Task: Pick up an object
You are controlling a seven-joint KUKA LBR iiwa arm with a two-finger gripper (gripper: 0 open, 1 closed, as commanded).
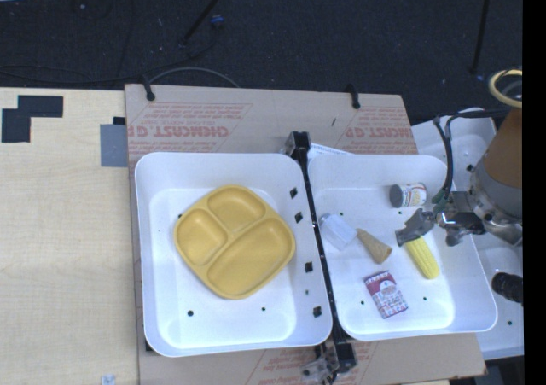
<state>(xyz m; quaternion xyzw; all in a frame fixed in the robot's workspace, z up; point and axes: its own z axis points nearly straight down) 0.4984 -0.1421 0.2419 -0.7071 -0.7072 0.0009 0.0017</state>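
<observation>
While the gripper [424, 228] hovers with its fingers spread directly above the yellow corn cob [424, 258] in the right bin [474, 313], the step in hand is the approach. Nothing sits between the fingers. The next move calls for a descent astride the cob, then closure.

I read one legend, upside down in red: "CHEMCAST G.P." on the brown board [256, 123] behind my bins.

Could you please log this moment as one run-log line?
gripper: over right bin, above corn | grasp: unconfirmed | left bin: yellow plate
</observation>
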